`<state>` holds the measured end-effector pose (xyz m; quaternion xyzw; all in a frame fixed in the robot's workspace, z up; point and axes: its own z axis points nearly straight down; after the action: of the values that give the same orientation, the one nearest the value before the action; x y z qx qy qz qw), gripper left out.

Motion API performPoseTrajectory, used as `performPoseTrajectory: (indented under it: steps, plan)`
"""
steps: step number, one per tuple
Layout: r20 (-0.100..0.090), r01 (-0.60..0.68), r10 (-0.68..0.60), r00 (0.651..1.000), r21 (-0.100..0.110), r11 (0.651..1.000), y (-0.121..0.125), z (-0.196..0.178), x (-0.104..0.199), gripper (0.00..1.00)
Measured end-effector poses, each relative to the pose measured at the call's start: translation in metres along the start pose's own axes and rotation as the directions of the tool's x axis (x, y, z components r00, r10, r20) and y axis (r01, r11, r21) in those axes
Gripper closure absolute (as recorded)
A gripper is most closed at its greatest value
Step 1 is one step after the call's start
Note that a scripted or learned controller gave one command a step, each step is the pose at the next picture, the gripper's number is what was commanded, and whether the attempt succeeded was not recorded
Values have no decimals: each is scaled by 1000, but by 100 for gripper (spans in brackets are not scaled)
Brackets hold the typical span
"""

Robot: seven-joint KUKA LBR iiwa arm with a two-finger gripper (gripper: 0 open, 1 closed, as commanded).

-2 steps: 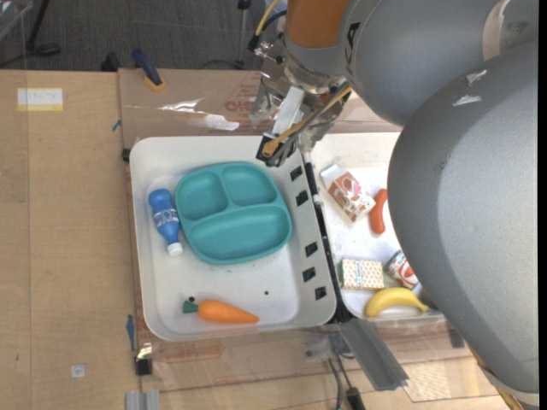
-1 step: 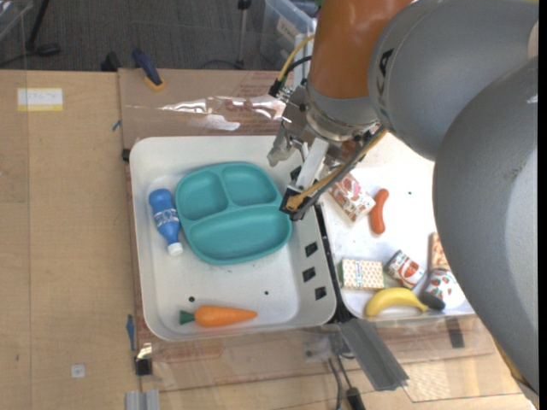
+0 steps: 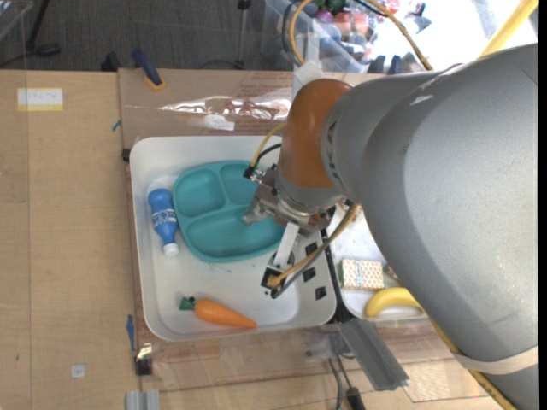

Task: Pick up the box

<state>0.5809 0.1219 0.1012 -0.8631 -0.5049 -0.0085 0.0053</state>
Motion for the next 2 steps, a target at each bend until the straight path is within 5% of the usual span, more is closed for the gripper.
performPoseTrajectory:
  steps: [1, 2]
  plan:
    - [6, -8, 8, 1000, -10, 1000, -65, 10, 7, 0]
    - [1, -21, 21, 1000, -17, 1000, -60, -1, 5, 100]
